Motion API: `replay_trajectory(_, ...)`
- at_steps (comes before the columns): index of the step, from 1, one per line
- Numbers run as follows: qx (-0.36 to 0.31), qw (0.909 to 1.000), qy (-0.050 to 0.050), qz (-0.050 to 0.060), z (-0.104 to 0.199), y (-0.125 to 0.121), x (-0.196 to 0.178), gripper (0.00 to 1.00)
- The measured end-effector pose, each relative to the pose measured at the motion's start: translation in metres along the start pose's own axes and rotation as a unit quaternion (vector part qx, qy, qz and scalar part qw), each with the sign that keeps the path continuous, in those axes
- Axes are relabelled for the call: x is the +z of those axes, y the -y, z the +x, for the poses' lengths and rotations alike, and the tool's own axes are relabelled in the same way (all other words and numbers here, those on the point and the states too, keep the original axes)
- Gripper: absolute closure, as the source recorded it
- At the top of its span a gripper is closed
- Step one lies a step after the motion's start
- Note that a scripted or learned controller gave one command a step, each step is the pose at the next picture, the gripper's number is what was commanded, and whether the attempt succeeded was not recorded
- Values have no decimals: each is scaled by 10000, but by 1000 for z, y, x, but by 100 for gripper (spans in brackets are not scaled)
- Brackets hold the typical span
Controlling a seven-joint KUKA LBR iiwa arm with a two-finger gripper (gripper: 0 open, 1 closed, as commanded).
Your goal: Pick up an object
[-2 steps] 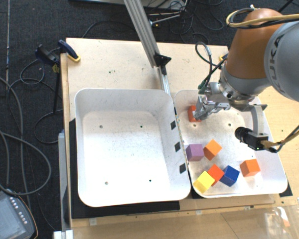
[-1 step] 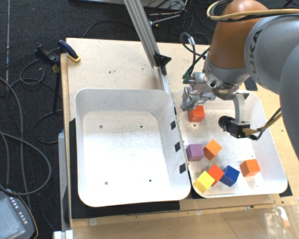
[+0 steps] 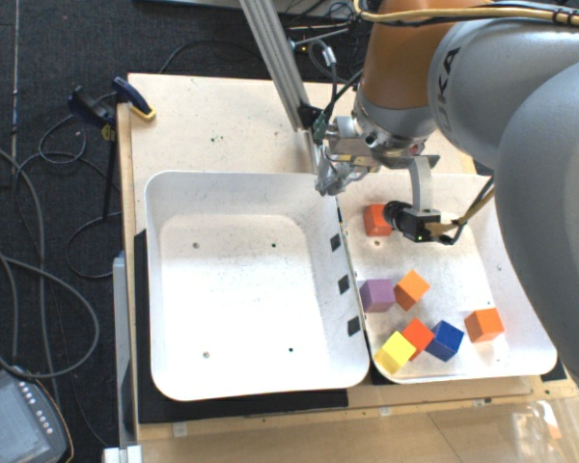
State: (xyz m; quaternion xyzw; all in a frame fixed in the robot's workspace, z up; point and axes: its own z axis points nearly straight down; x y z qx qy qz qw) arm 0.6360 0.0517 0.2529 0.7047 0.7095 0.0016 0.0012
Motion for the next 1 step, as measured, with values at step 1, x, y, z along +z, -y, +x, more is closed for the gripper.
replay_trajectory(1, 8, 10000, 3, 4, 29, -41, 20, 100)
